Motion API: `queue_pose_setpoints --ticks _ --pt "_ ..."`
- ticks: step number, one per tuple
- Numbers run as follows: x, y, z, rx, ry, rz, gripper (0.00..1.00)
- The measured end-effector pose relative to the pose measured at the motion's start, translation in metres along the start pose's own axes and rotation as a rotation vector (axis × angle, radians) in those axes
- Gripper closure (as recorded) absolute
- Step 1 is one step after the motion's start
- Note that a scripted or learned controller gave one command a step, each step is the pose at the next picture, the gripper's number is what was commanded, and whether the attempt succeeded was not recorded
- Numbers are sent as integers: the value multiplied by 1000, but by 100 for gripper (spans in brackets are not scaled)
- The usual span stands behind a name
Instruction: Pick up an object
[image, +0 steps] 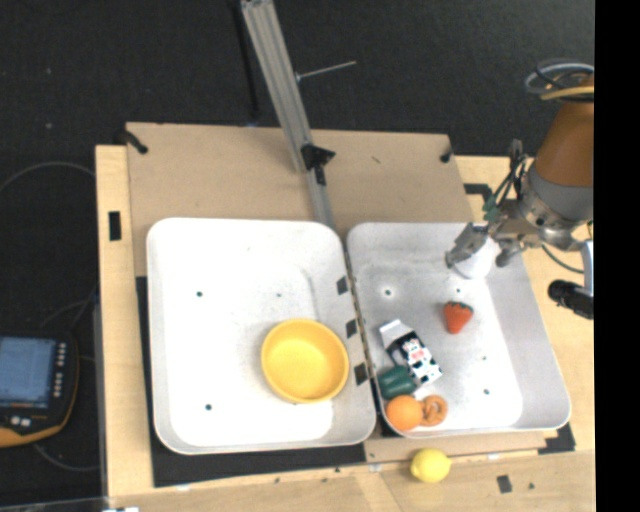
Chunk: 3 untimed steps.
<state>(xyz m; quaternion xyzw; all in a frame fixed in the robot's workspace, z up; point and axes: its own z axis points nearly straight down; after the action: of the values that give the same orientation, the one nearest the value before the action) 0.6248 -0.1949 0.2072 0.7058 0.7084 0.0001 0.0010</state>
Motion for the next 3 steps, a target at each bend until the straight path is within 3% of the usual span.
queue_pose_setpoints --ticks 1,3 --pt "0 0 0 0 -1 0 0" --pt "-8 -4 86 4 -1 5 0"
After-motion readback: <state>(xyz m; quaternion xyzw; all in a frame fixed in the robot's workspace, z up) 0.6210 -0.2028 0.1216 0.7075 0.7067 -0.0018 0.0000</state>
